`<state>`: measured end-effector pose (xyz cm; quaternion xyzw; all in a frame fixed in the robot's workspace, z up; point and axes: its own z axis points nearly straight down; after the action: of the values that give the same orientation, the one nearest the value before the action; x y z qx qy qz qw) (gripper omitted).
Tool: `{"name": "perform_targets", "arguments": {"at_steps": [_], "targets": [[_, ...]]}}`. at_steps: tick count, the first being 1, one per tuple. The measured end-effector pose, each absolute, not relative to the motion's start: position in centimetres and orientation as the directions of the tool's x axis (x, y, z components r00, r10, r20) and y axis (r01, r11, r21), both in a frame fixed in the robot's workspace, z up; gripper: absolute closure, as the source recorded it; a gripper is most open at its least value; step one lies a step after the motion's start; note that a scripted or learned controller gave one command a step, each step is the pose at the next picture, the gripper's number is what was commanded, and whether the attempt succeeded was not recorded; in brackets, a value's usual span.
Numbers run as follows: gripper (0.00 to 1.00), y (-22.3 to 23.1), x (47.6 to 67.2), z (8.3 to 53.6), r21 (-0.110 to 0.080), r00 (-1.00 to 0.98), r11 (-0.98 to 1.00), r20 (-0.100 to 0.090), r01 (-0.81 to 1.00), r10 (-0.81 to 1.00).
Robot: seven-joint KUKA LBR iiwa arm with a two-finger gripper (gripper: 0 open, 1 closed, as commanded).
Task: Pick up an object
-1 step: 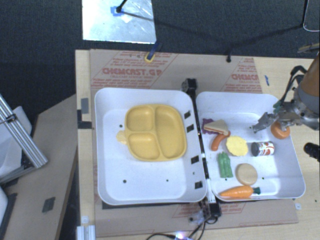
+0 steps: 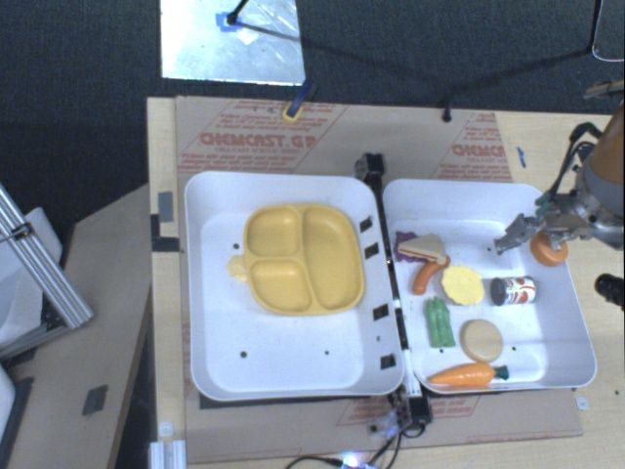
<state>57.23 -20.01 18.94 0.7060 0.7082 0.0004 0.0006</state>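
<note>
my pincer hangs over the far right part of the right bin, reaching in from the bin's right edge. its two grey fingers point toward the bin's middle and stand slightly parted, with nothing between them, so it is open and grips nothing.

just behind the pincer, at the bin's right rim, sits a small orange ball-like piece, partly covered by my wrist; i cannot tell whether it touches me. the other things lie nearer the bin's middle and near edge. a small can with a red label lies on its side, just nearer than the pincer. beside it is a round yellow piece, then a red sausage and a sandwich wedge close to the bin's left wall. a green piece lies below the sausage, a tan round cookie-like disc near it, and a carrot lies along the bin's near edge.

the left bin holds a yellow divided plate in its middle, well apart from my pincer. both bins rest on the tabletop.
</note>
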Motion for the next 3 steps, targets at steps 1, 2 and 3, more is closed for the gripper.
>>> {"name": "perform_targets", "arguments": {"at_steps": [1, 2, 3], "targets": [[0.0, -19.8, 58.2, 14.1, -0.003, -0.006, 0.006, 0.001, 1.0, 1.0], [0.0, -19.5, 58.3, 9.0, -0.001, -0.004, 0.004, 0.005, 1.0, 1.0], [1.0, -19.7, 58.5, 10.4, 0.007, -0.006, 0.006, -0.002, 1.0, 1.0]]}}
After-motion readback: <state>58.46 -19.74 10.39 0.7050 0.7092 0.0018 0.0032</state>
